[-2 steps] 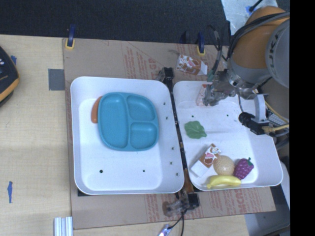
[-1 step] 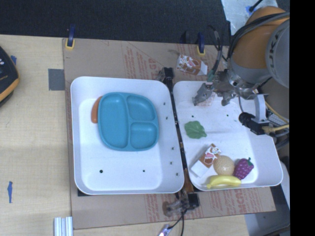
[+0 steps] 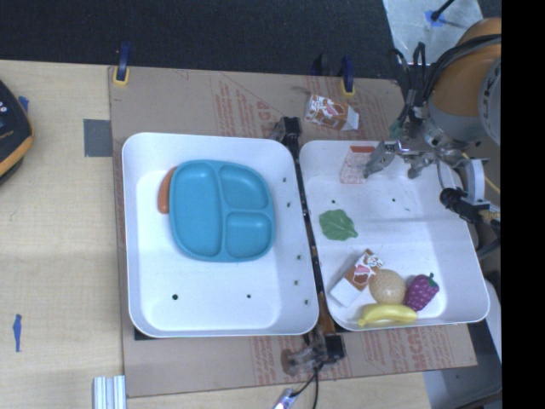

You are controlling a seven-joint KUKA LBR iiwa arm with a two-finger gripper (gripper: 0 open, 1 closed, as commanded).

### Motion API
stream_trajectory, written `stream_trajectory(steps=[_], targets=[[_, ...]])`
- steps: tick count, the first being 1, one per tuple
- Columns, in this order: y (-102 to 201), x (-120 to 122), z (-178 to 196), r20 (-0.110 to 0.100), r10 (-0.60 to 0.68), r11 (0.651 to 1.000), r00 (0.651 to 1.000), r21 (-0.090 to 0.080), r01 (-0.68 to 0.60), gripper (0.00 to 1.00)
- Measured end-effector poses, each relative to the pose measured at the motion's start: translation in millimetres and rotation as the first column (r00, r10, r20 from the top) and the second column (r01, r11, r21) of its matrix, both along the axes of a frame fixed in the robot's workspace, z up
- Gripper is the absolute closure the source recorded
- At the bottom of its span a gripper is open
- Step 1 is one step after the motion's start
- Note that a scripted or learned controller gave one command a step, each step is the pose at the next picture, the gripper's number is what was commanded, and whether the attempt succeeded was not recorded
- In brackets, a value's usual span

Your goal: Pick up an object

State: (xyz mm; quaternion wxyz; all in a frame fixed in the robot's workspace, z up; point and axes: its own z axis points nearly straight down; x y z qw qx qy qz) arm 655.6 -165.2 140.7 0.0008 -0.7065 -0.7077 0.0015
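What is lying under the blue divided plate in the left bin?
An orange, rounded thing sticks out from under the left edge of the blue divided plate in the left white bin. The plate covers the rest of it.

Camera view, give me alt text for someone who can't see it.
A robot arm's gripper hovers over the far end of the right bin, which holds a green leaf, small carton, potato, grapes and banana. The left bin holds a blue divided plate partly covering an orange sausage.
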Motion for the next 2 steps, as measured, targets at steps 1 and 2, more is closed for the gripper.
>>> stream_trajectory(steps=[1, 2], targets=[[-0.5, 0.8, 11.3, 0.001, 0.002, 1.000, 1.000, 0.000, -0.002, 1.00], [24.4, -92.5, 30.0, -0.001, 0.002, 1.000, 1.000, 0.000, -0.002, 1.00]])
